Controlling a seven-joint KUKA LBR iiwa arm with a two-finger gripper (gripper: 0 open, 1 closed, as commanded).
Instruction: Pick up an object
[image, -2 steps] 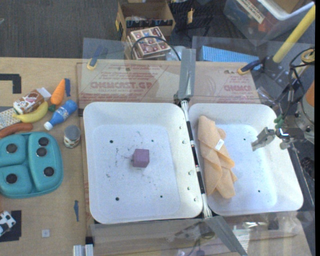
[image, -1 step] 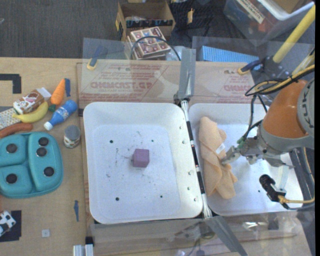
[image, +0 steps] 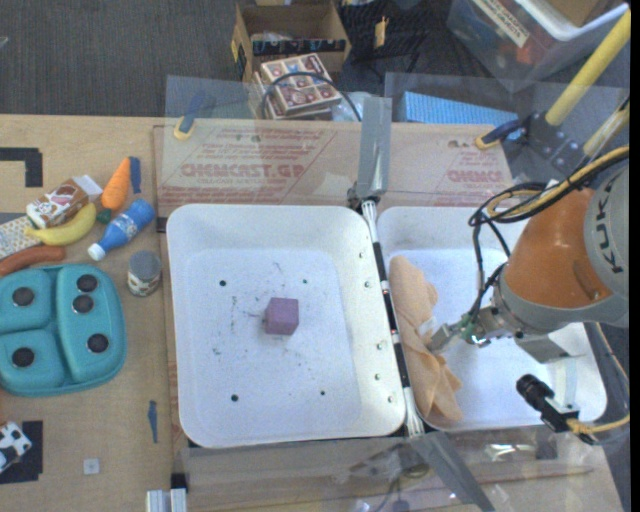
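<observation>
1. One purple cube (image: 281, 316) sits alone near the middle of the left bin (image: 200, 240), well apart from the arm. If that is the target, the risk is distance: the arm would have to cross the divider between the bins, and a low pass could clip the rim.

2. Beside the divider, in the right bin (image: 480, 390), a tan cloth (image: 422, 340) lies lengthwise against the left wall. Limp fabric bunched against a wall is hard to pinch; a closing gripper could catch only a fold, which may slip out on the lift, or scrape the wall and miss.

3. Just right of the cloth, the gripper (image: 447, 335) hangs low at the fabric's edge, apparently touching it. Whether it is released or clenched I cannot tell, and no cloth is clearly seen held in it, so a grasp cannot be assumed.

4. Farther right, the cables (image: 490, 215) loop loosely around the arm's orange band (image: 550, 260); a sharp wrist turn could snag them.
</observation>
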